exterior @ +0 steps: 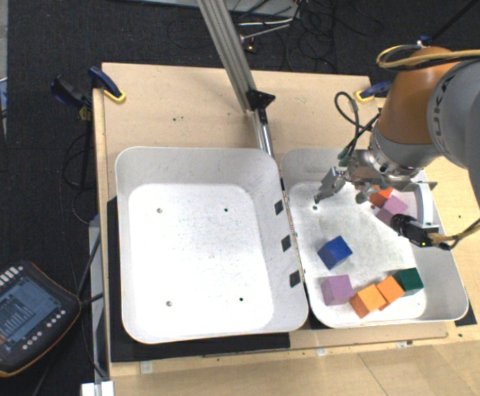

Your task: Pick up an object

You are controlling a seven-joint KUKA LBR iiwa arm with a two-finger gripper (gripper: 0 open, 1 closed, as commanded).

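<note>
My gripper (pixel 345 190) hangs over the far part of the right bin (pixel 438 304), fingers spread open with nothing between them. Just right of it lie a small orange-red block (pixel 379 195) and a pink block (pixel 393 207), partly hidden by the wrist. A blue cube (pixel 334 252) sits mid-bin, below the gripper and apart from it. Along the near edge lie a purple cube (pixel 336 289), an orange block (pixel 370 298) and a green block (pixel 408 281).
The left bin (pixel 133 180) stands beside the right one, joined by black clips (pixel 288 242). A slanted metal pole (pixel 228 44) ends at the bins' far edge. Blue-yellow clamps (pixel 100 81) hold the board's corners. A teach pendant (pixel 17 312) lies at bottom left.
</note>
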